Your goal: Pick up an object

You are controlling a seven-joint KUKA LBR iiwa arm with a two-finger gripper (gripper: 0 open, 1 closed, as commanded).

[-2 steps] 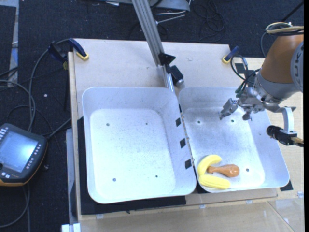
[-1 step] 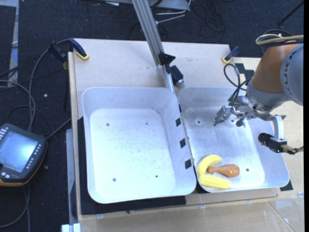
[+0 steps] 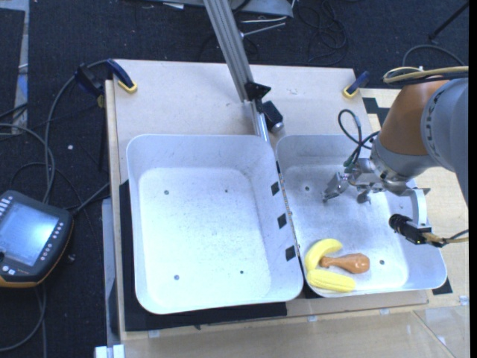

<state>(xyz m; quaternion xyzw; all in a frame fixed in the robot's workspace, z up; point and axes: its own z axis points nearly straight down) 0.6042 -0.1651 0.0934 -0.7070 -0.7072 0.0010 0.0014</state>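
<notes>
Although the task names no particular object, the only candidates lie together at the near end of the right bin (image 3: 387, 162): a yellow banana-shaped toy (image 3: 322, 250), a second yellow piece (image 3: 331, 280) just in front of it, and an orange-brown drumstick-shaped toy (image 3: 350, 262) touching both. They form one tight cluster near the bin's front left corner, close to the wall it shares with the left bin (image 3: 149, 155).

The hand (image 3: 337, 188) hangs over the bare middle of the right bin, well apart from that cluster and toward the far end. Its fingers look parted, with nothing between them, though they are small and dark against the speckled floor, so the degree of opening is hard to read. The grey arm (image 3: 432, 125) with its orange band comes in from the right.

My reading is that this is the approach step: nothing is grasped and the hand is not yet above any object. The next move calls for travelling toward the near end of the bin, lining up over one toy, and descending with fingers spread. Because the three pieces touch, a grasp on an outer edge, such as the drumstick's free end, seems likelier to isolate one.

The left bin holds no objects that I can make out; both bins rest on the table (image 3: 194, 95).
</notes>
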